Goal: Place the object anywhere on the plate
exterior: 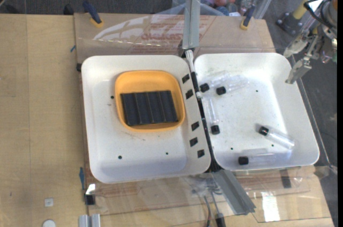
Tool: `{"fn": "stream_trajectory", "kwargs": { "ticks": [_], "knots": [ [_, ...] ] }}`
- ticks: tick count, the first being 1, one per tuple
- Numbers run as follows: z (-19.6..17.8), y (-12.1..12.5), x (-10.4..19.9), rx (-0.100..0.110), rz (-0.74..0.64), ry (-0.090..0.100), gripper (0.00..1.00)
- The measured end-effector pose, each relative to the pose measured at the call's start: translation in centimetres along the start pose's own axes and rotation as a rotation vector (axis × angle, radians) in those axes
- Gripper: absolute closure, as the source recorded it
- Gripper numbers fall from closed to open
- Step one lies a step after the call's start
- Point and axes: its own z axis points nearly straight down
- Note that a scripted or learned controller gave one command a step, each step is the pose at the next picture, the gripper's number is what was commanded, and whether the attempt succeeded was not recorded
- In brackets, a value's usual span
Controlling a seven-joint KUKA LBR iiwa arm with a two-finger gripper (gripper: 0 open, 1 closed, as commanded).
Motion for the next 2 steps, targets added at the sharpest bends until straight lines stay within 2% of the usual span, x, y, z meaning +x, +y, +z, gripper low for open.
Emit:
{"fn": "stream_trajectory", "kwargs": {
  "ticks": [1,2],
  "knots": [
    [0.39,0.0,0.24,0.001,-0.015,0.001,0.0],
    [0.87,0.41,0.01,0.001,-0.099,0.002,0.0]
  ]
}}
